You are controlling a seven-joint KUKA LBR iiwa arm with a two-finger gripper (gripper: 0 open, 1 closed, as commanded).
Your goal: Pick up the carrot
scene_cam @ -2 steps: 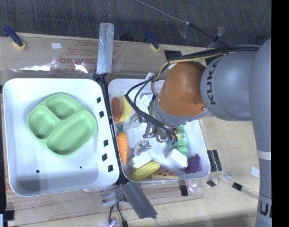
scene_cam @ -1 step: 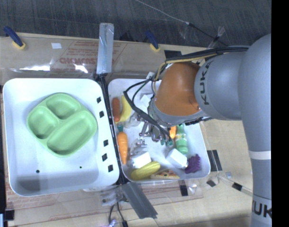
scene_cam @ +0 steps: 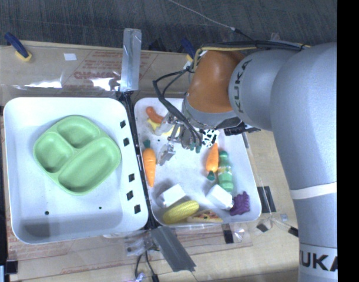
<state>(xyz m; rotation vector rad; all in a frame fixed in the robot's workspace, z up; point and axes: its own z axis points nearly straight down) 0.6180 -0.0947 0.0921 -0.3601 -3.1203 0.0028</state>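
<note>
An orange carrot (scene_cam: 150, 165) with a green top lies lengthwise along the left wall of the right bin (scene_cam: 248, 163). A second carrot-like orange piece (scene_cam: 212, 158) lies toward the right side of that bin. My gripper (scene_cam: 180, 145) hangs under the orange wrist band, over the bin's upper middle, between the two orange pieces. Its fingers (scene_cam: 167, 153) are spread, with nothing between them. The tip nearest the left carrot is a short way to its right.
The right bin also holds a small orange item (scene_cam: 154, 117) at the top left, a green vegetable (scene_cam: 225, 175), two white blocks (scene_cam: 173, 194), a yellow piece (scene_cam: 180, 211) and purple grapes (scene_cam: 241, 203). A green divided plate (scene_cam: 77, 153) lies in the left bin (scene_cam: 14, 204).
</note>
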